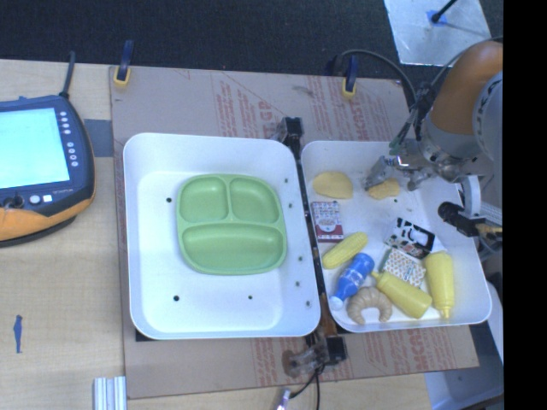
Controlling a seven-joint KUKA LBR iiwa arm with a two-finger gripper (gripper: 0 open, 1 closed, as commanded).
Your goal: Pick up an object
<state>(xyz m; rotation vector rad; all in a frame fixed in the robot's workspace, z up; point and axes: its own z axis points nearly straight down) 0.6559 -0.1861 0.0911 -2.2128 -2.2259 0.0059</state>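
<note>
two glossy white bins (137, 229); ridged corn (344, 249), curved croissant (369, 305).

We see the grey arm (479, 101) reaching in from the right, orange band uppermost, wrist angled down-left. Gripper (386, 176) hangs low, pointing left.

A robotics lab: clamped cardboard bench (256, 101), teach pendant (38, 161), white bins (145, 229).
</note>
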